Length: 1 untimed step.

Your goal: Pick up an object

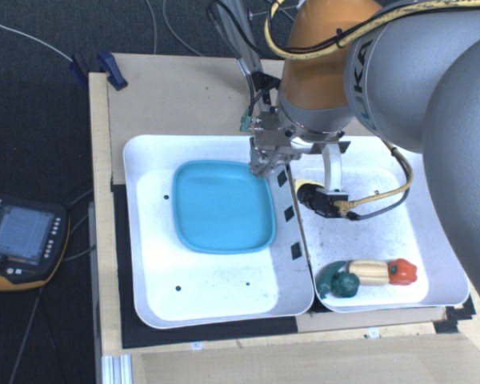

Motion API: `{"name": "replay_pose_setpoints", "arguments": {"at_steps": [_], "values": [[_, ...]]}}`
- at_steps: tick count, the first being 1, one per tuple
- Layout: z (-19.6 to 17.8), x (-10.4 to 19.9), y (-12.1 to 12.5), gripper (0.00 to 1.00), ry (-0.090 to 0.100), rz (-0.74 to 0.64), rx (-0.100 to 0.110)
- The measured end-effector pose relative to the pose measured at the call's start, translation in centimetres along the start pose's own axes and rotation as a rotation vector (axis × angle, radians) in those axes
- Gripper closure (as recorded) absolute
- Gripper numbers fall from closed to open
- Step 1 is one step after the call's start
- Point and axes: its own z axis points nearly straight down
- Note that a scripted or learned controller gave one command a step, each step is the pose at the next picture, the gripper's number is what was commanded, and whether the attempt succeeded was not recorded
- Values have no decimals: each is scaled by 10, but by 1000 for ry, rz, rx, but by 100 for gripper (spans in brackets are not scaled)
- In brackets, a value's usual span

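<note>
So the big grey arm (432, 78) with its orange band (324, 46) is what's closest to the lens, taking up the whole top right. Its gripper (264, 160) hangs right at the upper right corner of the blue plate (222, 206), at the divide between the two bins. Can't tell if it's spread or pinched, too small and cluttered there, and nothing visible is between them.

The plate lies flat in the left bin (152, 294). In the right bin (384, 206), down at the near edge, there's a toy with a green end, tan middle and red end (366, 274), well apart from the gripper. A yellow cable (384, 197) loops off the wrist. A handheld pendant (20, 238) lies on the floor far left.
</note>
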Motion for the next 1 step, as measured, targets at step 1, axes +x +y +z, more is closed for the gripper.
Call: {"name": "replay_pose_setpoints", "arguments": {"at_steps": [1], "values": [[15, 0, -11, 100, -1, 1, 1]]}}
